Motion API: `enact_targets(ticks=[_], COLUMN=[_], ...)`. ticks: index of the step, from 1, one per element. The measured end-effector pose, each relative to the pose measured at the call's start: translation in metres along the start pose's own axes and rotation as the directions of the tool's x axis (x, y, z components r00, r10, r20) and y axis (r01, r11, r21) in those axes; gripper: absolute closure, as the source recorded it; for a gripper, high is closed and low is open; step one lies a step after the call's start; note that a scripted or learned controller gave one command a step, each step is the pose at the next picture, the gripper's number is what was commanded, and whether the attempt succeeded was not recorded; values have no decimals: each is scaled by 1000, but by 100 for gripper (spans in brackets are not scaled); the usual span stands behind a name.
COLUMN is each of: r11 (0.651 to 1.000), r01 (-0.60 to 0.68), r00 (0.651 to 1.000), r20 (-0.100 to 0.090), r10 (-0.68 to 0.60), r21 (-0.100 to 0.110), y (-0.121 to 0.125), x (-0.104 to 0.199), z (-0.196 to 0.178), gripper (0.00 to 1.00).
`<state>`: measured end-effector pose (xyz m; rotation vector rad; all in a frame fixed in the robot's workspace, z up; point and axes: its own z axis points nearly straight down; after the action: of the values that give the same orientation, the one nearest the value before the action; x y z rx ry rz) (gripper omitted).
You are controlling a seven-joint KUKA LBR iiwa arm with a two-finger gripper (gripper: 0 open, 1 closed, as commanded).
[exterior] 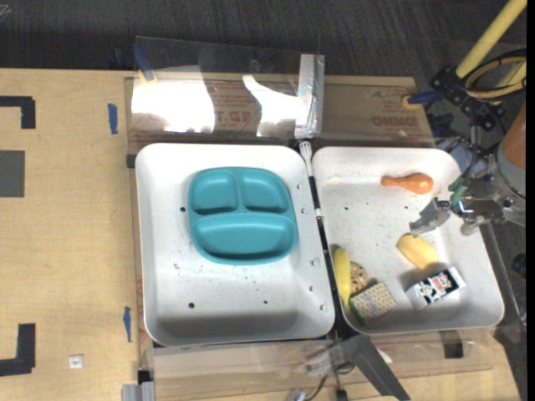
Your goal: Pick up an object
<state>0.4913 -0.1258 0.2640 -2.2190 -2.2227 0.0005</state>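
The gripper [433, 216] hangs low in the right bin [368, 174], just above the yellow lemon-like piece [417, 250], likely lined up for a grab; I cannot tell how its jaws stand. Beside the piece lie a small carton [435, 286] and a banana [342, 275].

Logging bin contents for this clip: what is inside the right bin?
The right bin holds an orange drumstick-shaped toy, a yellow piece, a banana, a tan block and a black-and-white box. The banana and block cover something speckled; the rest is hidden.
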Motion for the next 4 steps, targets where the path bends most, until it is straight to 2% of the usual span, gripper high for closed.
enact_targets(ticks=[1,2,3,4], r11=[997,990,987,988], r01=[79,144,159,156], r00=[997,990,987,988], r20=[-2,2,-1,-1], r10=[-79,-144,-159,-156], r21=[5,-5,-2,0], y=[2,33,5,4], x=[-37,-53,31,30], z=[149,177,116,117], gripper=[0,0,0,0])
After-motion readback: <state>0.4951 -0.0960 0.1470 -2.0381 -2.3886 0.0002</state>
